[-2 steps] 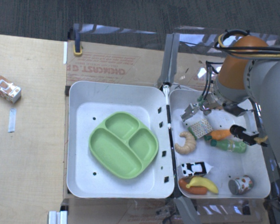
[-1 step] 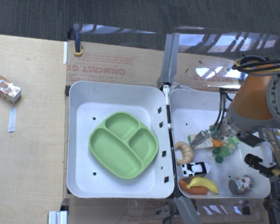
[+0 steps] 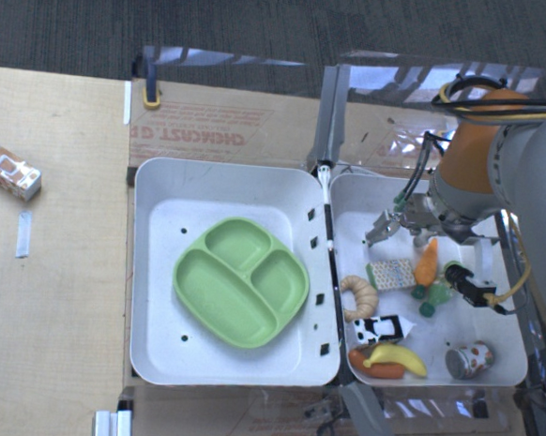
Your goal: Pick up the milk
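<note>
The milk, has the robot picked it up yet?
Not yet. The black-and-white milk carton lies in the right bin, by the banana. The claw hangs over that bin's far end, apart from the carton. Reaching, grasping and lifting remain.

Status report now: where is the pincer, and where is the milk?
Pincer low in right bin, upper part. Milk at bin's lower left, not grasped. Croissant and banana crowd it.
</note>
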Robot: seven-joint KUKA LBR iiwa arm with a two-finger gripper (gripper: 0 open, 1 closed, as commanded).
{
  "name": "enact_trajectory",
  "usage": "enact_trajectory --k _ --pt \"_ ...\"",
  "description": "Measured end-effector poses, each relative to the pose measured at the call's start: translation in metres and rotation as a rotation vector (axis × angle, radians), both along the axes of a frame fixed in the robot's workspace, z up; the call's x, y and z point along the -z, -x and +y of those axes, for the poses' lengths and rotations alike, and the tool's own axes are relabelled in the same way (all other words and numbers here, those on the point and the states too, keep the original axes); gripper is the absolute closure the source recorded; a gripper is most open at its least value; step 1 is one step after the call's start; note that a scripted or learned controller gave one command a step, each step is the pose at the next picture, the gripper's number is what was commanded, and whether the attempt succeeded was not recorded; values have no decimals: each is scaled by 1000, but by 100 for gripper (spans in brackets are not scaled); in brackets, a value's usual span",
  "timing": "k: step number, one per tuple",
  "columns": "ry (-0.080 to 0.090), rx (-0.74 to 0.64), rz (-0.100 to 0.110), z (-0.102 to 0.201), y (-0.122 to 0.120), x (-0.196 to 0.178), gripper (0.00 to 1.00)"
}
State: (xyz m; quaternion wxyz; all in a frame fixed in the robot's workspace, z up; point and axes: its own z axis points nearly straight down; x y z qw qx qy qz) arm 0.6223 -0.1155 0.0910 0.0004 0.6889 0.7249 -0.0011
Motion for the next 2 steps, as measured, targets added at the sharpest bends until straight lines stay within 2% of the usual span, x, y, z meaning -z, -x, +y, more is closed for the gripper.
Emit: enact_trajectory --k 1,2 --pt "1 -388 -2 7 -29 -259 0" --pt "0 -353 0 -21 -20 -105 0"
